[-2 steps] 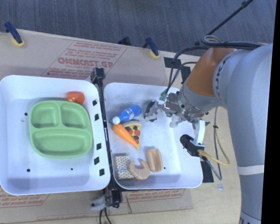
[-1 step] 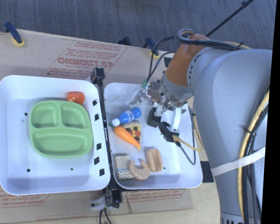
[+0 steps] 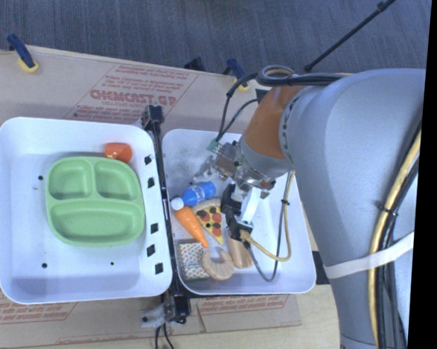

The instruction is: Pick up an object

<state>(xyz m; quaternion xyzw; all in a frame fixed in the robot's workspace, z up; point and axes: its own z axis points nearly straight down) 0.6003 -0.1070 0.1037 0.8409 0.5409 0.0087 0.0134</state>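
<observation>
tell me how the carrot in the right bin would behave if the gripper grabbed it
The carrot looks like smooth toy plastic, so probably stiff and light. Its taper could let it slip out of a pinch. It lies among the bottle and other toys, so neighbours would likely shift.

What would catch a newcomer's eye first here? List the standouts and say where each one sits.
The big grey arm with its orange band reaches in from the right, its gripper low over the right bin. That bin holds a cluster of small things: a carrot, a blue bottle and a pizza slice among them. In the left bin lies a green divided plate, with a small red-orange piece just beyond it.
</observation>
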